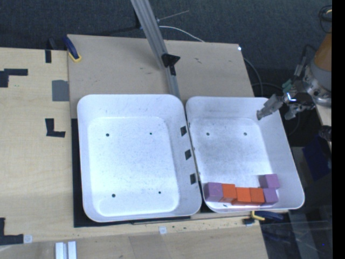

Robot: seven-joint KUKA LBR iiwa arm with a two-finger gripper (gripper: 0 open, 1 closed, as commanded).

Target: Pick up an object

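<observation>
Bench: pale wood bench on dark carpet, with a tan board under two white bins side by side; a slanted metal rail crosses the upper middle of the frame

Left bin: the left bin has nothing inside but dark specks on its floor

Right bin: the right bin holds all the blocks, packed along its lower wall at the lower right of the frame

Blocks: purple block, then orange block, second orange block and a third orange block, touching in a row; two more purple blocks, one stacked just above the other, close the row's right end

Long axis: row runs roughly left to right along the wall, dipping slightly toward the right

Claw: gripper sits at the upper right rim of the right bin, one grey finger reaching in over the corner; nothing seen between the fingers; how far they are parted, cannot tell, too small and blurred

Key relation: blocks lie straight down the frame from the claw, well apart, at the opposite wall of the same bin; judged next move is a reach toward the lower edge, then a descent

Risk, judged: blocks press against the wall and each other, leaving little finger room

Hidden: arm is cut off by the right edge; wrist detail is lost in cable clutter
</observation>
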